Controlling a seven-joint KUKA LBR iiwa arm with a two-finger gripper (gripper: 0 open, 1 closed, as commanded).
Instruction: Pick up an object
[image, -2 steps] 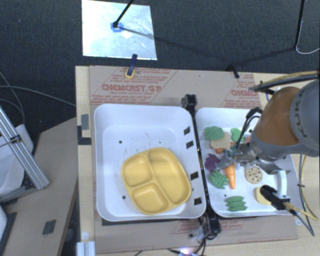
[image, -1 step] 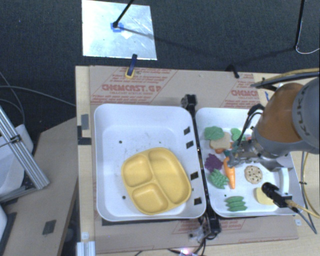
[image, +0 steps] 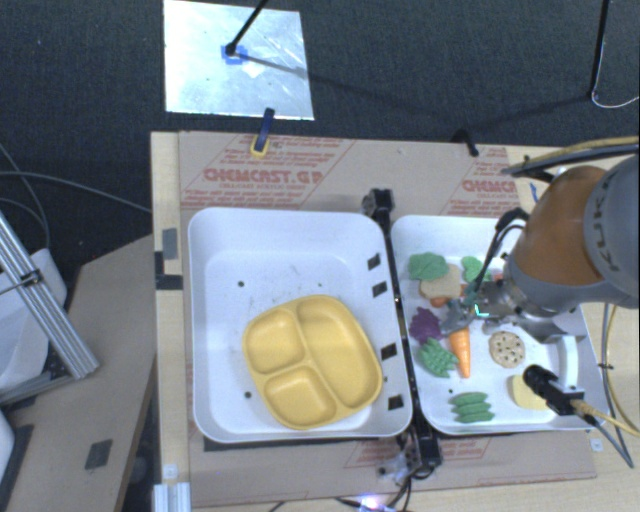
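Tool (image: 468, 312) is down in the right bin (image: 440, 232), over the toy food; can't tell if it's open or closed, nothing visibly gripped. Just below it: carrot (image: 461, 352), purple grapes (image: 425, 324) to its left, leafy green (image: 436, 358) beside the carrot. Cookie (image: 507, 348) right of the carrot, pea pod (image: 470, 406) near the front wall, lettuce (image: 428, 266) at the back. Left bin (image: 230, 250) holds a yellow divided plate (image: 312, 360).

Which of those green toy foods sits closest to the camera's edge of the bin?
The green pea pod, low in the right bin; the leafy greens lie farther up.
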